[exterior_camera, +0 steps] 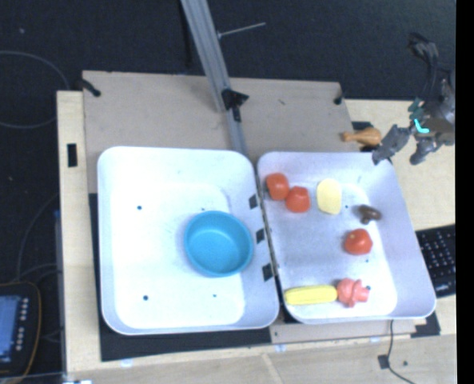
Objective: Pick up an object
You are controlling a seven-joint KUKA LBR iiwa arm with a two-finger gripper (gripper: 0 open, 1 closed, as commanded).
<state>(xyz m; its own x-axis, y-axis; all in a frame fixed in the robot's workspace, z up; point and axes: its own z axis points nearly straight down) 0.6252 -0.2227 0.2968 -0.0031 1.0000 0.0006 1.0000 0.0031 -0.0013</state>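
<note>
Though the arm is mostly cut off at three o'clock, its gripper (405, 146) hangs spread open, holding nothing, past the right bin's (404, 290) two o'clock corner. Inside lie a tomato (357, 242), a banana (310, 295) and a small dark object (369, 213) too blurred to identify.

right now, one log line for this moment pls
gripper: jaws open, holding nothing, over right bin's far right corner | right bin: seven small items | left bin: blue bowl | pick: not yet done

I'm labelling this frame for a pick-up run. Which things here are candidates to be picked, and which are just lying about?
Candidates, right bin:
two red pieces
pale yellow piece
small brown piece
red tomato-like piece
yellow banana-like piece
pink piece
blue bowl, left bin

Lying about:
orange object on the bench
keyboard

The hand hangs over the bench.
</note>
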